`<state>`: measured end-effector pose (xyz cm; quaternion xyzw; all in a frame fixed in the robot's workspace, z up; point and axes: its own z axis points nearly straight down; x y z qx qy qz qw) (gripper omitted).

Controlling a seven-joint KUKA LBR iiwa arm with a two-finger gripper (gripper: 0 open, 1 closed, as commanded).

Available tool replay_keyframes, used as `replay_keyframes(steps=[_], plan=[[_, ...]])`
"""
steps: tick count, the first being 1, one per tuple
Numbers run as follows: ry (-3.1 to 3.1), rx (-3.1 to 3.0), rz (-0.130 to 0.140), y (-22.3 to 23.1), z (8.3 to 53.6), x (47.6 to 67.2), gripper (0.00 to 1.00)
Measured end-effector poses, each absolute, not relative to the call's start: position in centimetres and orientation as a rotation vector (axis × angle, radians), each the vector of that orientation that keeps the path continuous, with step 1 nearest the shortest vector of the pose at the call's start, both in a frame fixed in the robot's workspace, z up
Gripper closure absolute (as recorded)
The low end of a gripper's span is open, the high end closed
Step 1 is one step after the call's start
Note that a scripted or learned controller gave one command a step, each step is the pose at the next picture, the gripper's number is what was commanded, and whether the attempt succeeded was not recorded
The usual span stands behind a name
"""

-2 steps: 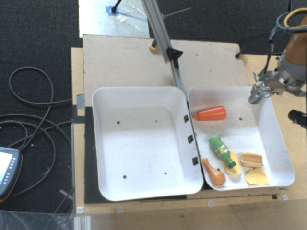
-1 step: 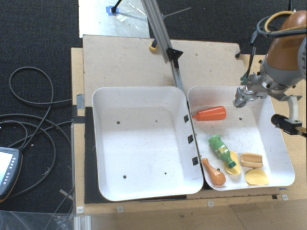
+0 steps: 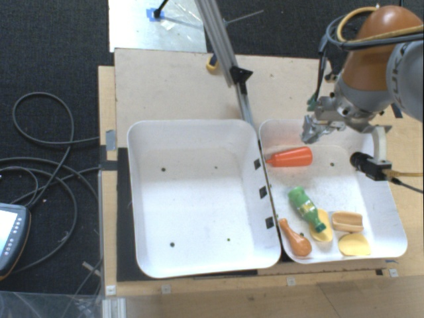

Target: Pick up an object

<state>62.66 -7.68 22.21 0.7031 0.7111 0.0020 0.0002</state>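
In the right bin (image 3: 377,197) lie an orange carrot (image 3: 289,157) near the back left, a green bottle (image 3: 307,209) in the middle, a drumstick (image 3: 295,238) at the front left, a banana slice (image 3: 322,233), a hot dog bun (image 3: 347,221) and a yellow chip-like piece (image 3: 354,245) at the front right. My gripper (image 3: 313,132) hangs over the bin's back part, just above and to the right of the carrot. Nothing shows between its fingers.
The left bin (image 3: 192,197) stands beside the right one, sharing a dividing wall with black clips. A slanted metal pole (image 3: 222,38) crosses the back of the bench. Cables and a tablet lie on the floor at left.
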Motion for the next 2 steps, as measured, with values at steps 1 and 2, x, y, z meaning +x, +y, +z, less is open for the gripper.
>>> replay_keyframes(steps=[1, 2], plan=[[2.235, 2.209, 0.005, -1.9, 21.5, 62.6, 1.0], [2.236, 2.21, 0.003, 4.1, 21.7, 61.2, 1.0]])
